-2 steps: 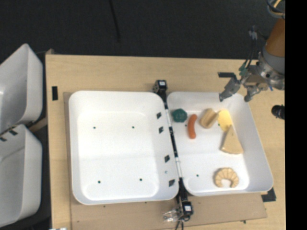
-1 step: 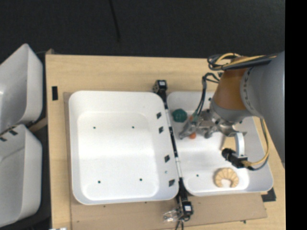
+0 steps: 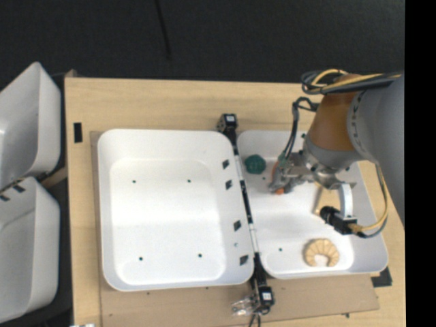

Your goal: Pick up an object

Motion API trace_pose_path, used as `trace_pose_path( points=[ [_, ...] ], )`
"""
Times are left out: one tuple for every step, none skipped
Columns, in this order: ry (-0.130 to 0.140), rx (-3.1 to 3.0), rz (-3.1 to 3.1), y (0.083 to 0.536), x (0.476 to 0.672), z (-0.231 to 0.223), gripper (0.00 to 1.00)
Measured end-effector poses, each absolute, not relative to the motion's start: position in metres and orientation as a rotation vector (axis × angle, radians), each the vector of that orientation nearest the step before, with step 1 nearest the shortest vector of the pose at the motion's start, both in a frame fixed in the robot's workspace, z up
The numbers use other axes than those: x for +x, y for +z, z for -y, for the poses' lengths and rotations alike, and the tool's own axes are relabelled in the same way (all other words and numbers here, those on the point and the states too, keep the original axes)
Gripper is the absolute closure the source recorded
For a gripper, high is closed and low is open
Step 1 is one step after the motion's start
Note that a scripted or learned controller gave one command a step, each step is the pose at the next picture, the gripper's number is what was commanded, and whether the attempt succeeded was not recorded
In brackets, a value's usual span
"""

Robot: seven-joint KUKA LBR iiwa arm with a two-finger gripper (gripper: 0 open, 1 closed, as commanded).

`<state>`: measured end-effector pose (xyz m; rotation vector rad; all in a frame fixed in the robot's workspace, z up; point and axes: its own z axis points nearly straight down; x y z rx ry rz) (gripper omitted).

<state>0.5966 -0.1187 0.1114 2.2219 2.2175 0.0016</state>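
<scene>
Nearest us, at the front of the right bin [image 3: 368, 254], lies a tan croissant-shaped toy [image 3: 321, 253], well clear of the arm [image 3: 340, 125]. Farther back we find the pincer [image 3: 281, 182] low over the bin floor, and we cannot tell whether it is released or clenched; nothing visibly sits in it. Just beyond, near the divider between the bins, rests a small green ball [image 3: 255, 163]. We judge the ball the likelier target, and the risk is plain: the pincer sits beside it rather than over it, so a closing grip could catch nothing, or nudge the ball rolling along the wall. The left bin [image 3: 163, 142] lies across the bench [image 3: 82, 107].
</scene>
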Motion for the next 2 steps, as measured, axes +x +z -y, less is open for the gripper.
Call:
trace_pose_path(
  points=[
    [0.013, 2.209, -2.223, 0.24, 0.567, 0.074, 1.0],
    [-0.004, 2.218, -2.229, 0.216, 0.522, 0.024, 1.0]
  ],
)
